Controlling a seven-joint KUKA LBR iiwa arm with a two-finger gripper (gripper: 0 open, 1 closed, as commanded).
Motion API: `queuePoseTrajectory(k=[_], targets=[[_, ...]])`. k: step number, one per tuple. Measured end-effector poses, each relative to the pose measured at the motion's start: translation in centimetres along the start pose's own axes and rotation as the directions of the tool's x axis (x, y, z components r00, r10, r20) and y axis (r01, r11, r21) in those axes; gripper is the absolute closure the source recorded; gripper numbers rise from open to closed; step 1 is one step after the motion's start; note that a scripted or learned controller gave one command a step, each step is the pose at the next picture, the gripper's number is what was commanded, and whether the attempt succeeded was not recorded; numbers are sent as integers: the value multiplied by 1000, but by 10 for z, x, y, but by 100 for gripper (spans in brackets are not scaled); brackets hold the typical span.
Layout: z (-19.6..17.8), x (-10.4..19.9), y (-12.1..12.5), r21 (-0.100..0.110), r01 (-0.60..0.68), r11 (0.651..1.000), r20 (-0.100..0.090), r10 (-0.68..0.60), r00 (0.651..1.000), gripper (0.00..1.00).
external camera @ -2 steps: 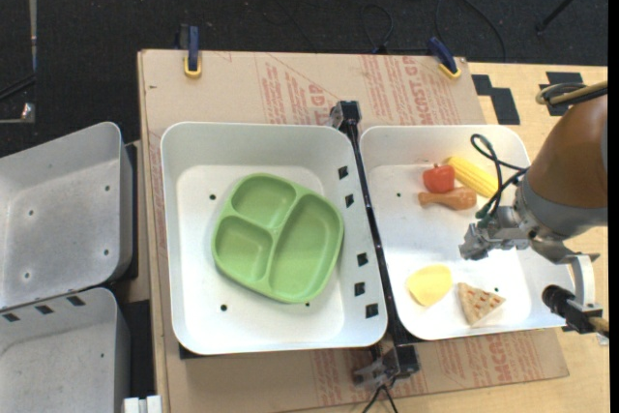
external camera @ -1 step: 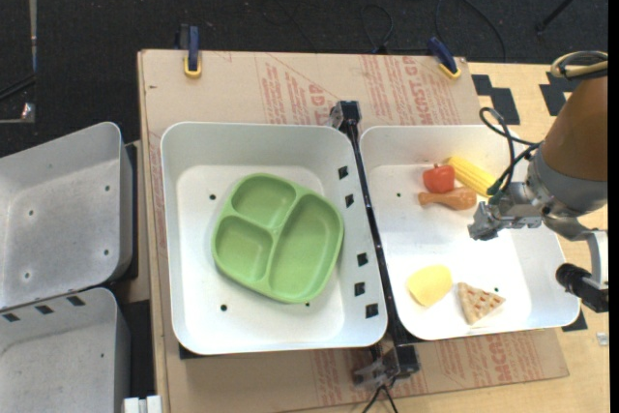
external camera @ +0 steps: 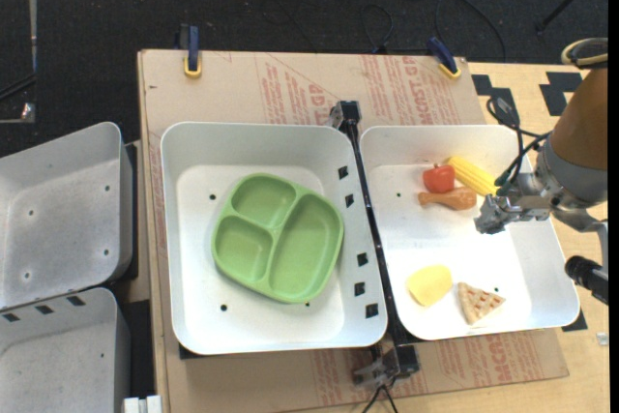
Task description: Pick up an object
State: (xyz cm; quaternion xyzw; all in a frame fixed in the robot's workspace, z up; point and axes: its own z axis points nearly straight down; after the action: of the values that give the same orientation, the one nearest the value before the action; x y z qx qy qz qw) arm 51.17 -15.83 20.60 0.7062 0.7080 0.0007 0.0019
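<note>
The right bin [external camera: 542,295] holds a red tomato [external camera: 439,178], a yellow corn cob [external camera: 473,174], a brown chicken drumstick [external camera: 448,199], a yellow round piece [external camera: 429,284] and a tan pizza slice [external camera: 480,302]. My gripper [external camera: 489,216] hangs over the right bin, just right of the drumstick's end and below the corn. No object shows between its fingers. The left bin [external camera: 184,305] holds a green divided plate [external camera: 279,236].
A black divider [external camera: 363,208] runs between the two bins. The arm [external camera: 580,150] enters from the right edge over the right bin's far corner. Grey trays [external camera: 58,208] lie left of the bench. Clamps [external camera: 192,53] hold the board's back edge.
</note>
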Motion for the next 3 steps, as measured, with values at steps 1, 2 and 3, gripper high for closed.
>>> queuePoseTrajectory(k=[1, 2, 3], targets=[[-12, 55, 7, 1, 5, 1000, -3, -5, 1000, 100], [-4, 113, 5, 5, 5, 1000, -4, -5, 1000, 100], [-4, 172, -4, 6, 6, 1000, -5, -6, 1000, 100]])
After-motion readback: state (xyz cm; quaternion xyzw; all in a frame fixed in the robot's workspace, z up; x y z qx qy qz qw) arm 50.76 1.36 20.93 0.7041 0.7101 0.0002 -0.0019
